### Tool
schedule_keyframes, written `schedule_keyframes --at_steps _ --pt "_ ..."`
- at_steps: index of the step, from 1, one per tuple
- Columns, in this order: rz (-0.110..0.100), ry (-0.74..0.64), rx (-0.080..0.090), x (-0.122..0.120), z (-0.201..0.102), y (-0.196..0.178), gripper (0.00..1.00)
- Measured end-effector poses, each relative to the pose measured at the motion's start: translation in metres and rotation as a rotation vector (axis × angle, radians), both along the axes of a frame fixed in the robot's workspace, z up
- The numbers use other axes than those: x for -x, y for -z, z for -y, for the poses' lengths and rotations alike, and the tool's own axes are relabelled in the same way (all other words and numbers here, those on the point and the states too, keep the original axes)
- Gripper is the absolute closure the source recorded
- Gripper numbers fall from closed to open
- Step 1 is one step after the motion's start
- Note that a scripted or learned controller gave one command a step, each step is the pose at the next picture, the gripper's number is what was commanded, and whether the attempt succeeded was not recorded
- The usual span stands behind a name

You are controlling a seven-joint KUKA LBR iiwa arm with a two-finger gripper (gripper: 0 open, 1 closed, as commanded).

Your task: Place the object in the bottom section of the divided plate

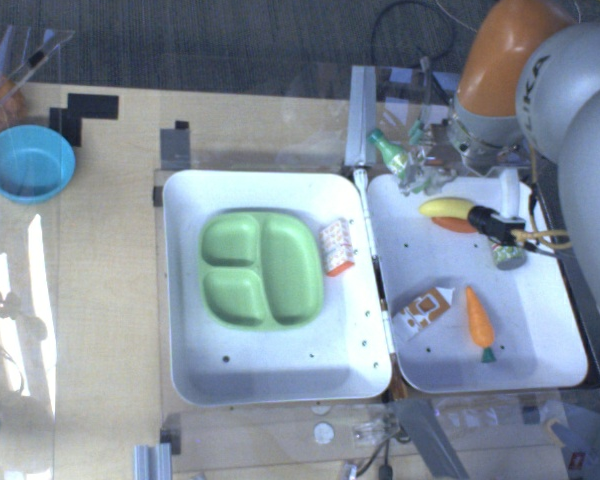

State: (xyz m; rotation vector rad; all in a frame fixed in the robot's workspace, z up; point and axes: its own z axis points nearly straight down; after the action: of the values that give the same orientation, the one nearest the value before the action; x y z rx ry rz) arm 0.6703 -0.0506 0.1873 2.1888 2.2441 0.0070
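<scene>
— Where is the arm?
— The arm (560, 78) reaches over the far edge of the right bin (540, 368).
— And the plate?
— The green divided plate (260, 268) lies in the left bin (270, 378), with a packet (337, 246) just right of it.
— The gripper?
— The gripper (425, 168) is by a green bottle (388, 150). I cannot tell whether it is spread or closed.

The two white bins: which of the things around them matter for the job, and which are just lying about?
Part of the job:
green divided plate in the left bin
gripper over the right bin

Lying about:
banana
carrot
snack packet beside the plate
small carton
blue bowl on the bench
</scene>
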Motion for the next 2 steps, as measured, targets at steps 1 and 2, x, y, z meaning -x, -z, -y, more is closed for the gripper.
schedule_keyframes --at_steps 1,2 --pt "-0.003 -0.260 -0.001 0.013 -0.069 0.002 1.00" --pt "0.000 -0.460 0.001 0.001 -0.138 0.001 1.00"
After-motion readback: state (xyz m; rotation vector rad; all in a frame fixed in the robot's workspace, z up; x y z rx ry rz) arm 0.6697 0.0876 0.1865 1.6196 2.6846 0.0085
